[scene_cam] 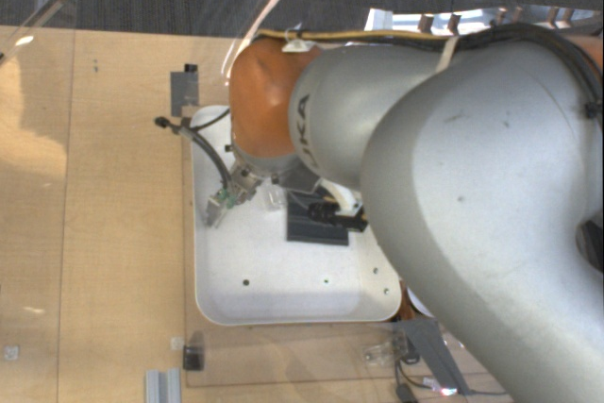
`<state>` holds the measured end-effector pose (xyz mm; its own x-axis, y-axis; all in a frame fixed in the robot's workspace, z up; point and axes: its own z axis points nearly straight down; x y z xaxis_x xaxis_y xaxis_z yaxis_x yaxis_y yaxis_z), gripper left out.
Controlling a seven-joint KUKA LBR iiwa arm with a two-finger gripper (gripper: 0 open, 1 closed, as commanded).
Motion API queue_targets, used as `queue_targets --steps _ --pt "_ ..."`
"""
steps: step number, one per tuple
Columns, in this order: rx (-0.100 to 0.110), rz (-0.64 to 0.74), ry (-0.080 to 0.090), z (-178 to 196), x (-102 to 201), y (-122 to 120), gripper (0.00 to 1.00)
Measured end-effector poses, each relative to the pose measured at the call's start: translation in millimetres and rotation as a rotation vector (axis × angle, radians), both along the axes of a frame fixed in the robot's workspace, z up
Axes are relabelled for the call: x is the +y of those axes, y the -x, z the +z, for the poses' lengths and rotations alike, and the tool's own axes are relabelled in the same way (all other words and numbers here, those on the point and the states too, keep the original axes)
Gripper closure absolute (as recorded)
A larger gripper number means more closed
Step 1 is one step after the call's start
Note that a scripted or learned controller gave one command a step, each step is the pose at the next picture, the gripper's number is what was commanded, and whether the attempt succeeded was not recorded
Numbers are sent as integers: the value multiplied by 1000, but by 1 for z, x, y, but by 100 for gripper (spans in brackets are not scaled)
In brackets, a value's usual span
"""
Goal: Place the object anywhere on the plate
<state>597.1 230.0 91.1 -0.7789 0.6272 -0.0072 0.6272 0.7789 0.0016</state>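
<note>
My gripper [226, 196] hangs low over the upper left part of the left white bin [283, 297], below the orange wrist band [260, 104]. A small pale thing with a green spot [217, 203] sits right at the gripper's tip, close to the bin's left wall. I cannot tell whether it is held or lies on the bin floor. The grey arm [453, 165] hides the right bin and most of the bench's right half.
The wooden bench [94, 203] lies bare to the left of the bin. A black cable [203, 146] runs from a small bracket at the bin's upper left corner toward the gripper. Small clamps [192, 354] stand along the bench's front.
</note>
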Motion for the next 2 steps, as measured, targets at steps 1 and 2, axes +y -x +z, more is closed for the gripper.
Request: queue_targets --steps 1,2 --pt "-5 464 -4 0 -5 -20 0" --pt "-8 736 -1 -1 -11 -69 0"
